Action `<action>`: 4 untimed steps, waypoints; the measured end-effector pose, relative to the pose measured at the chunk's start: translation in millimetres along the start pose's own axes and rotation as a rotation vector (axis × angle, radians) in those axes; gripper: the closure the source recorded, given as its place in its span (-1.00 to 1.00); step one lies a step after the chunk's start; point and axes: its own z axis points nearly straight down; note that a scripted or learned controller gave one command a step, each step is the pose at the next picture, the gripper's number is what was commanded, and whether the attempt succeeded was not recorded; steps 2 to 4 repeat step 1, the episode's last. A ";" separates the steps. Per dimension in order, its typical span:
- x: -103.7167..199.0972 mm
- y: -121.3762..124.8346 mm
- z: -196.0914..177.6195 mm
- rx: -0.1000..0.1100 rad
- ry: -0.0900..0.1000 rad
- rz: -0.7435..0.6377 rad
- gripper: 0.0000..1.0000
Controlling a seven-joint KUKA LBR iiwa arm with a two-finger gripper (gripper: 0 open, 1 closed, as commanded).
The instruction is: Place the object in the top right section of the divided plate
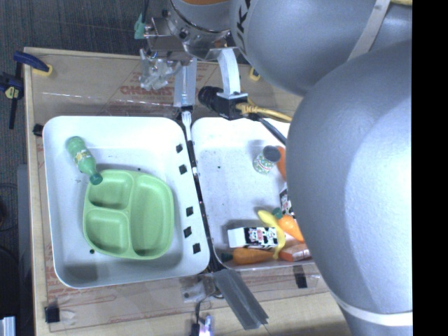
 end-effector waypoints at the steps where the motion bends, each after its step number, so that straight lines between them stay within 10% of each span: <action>1: 2.7 7.9 -73.9 -0.002 -0.001 -0.426 1.00; 4: 2.7 7.9 -73.9 -0.002 -0.001 -0.426 1.00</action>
